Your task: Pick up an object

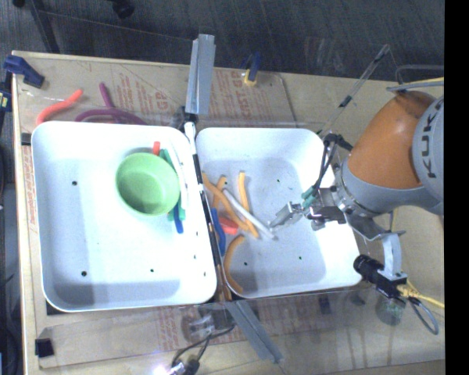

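- Over the right bin (297,143), I have the claw (285,216) low beside the heaped orange and white sticks (238,209), I judge for a grab; its grip state I cannot tell.
- Left bin (62,209) holds 1 green bowl (147,183) with coloured sticks beside it.

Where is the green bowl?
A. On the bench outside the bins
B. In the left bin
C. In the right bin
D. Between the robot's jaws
B: the green bowl sits inside the left bin, close to the wall it shares with the right bin, while the gripper is over in the right bin near the orange sticks.
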